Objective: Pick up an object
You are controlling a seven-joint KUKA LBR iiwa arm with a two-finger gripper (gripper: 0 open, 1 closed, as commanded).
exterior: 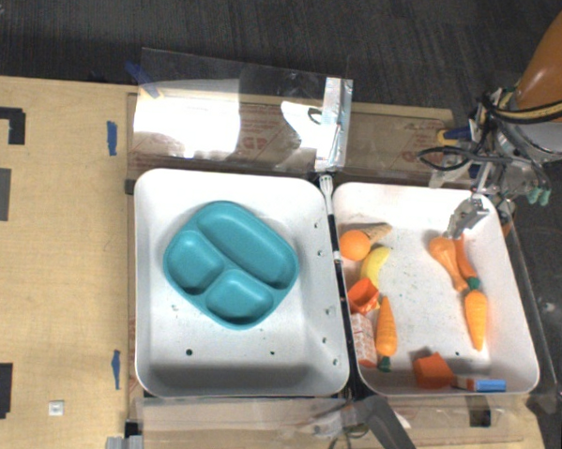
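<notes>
The right bin (423,209) holds several toy foods. Against its left wall lie an orange ball (354,244), a yellow lemon (377,263), an orange wedge (362,293) and a carrot (385,328). An orange block (433,370) and a small blue piece (490,383) sit by the front wall. Two more carrots lie at the right, one slanted (448,257) and one upright (476,315). My gripper (468,216) hangs at the bin's back right, just above the top end of the slanted carrot. Nothing shows held in it.
The left bin (161,353) carries a teal divided plate (229,262). A clear plastic sheet (239,123) stands behind it. Cables and the orange arm band (553,55) crowd the top right corner. Bench wood lies to the left.
</notes>
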